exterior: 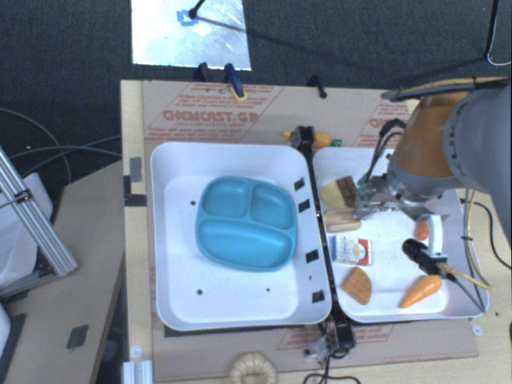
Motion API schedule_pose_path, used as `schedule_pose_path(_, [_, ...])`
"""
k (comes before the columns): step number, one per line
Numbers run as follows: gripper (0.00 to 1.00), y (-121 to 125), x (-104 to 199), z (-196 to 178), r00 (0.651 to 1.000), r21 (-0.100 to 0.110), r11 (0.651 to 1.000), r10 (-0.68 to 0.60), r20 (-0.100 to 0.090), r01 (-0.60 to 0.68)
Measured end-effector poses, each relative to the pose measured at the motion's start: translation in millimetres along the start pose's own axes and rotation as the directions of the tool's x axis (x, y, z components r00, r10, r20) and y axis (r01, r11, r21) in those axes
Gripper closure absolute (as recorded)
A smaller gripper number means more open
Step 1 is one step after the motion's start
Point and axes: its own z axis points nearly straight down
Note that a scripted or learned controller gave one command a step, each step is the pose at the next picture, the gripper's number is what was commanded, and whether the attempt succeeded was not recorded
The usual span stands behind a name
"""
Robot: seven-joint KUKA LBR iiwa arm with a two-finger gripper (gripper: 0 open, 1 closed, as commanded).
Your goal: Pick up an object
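View: the fixed camera looks down at a slant on the counter [210, 112] and its two white bins, which sit side by side.
Arm: the grey arm [480, 146], with its orange band, comes in from the right edge and bends down over the right bin [388, 270].
Tool [364, 205]: it sits low in the upper left part of the right bin, close to the divider between the bins.
Tool state: the wrist covers it from above, so one cannot tell whether it is clenched or released.
Nearest things: a beige block [342, 223] lies just beside the tool on its lower left. A pale wedge [330, 193] with a brown piece [347, 188] against it lies just to the tool's upper left.
Contact: whether the tool touches any of these cannot be told.
Other things in the right bin: a small carton [350, 250] lies below the beige block. A tan waffle-like piece [357, 285] lies below the carton, and a carrot [420, 291] lies near the lower right corner.
Left bin [172, 294]: it holds a blue divided plate [246, 222] lying flat near its middle, well apart from the tool.
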Motion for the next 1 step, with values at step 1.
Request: schedule_pose_path(1, [1.0, -6.4, 6.1, -52.0, 1.0, 0.005, 1.0, -0.003, 0.001, 0.003])
